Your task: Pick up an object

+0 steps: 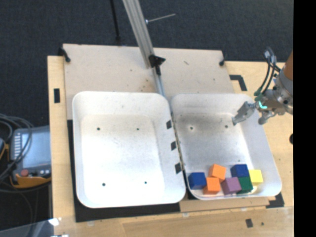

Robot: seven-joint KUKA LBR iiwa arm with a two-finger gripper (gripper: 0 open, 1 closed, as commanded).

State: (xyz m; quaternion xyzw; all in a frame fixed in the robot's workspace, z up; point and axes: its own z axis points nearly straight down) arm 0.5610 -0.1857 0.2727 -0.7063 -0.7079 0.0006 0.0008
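Note:
Several small blocks huddle at the near edge of the right bin (212,132): a blue one (197,179), two orange ones (217,171) (213,184), a purple one (230,185), a second blue one (240,171), a green one (246,183) and a yellow one (256,176). My gripper (253,114) hovers over the bin's far right corner, well away from the blocks. It is open, with nothing between its fingers (242,113).
The left bin (123,142) lies beside the right one, with a divider ridge (175,142) between them. A slanted metal rail (140,28) rises from behind the bins. A pendant with cables (27,157) sits at the far left, off the bench.

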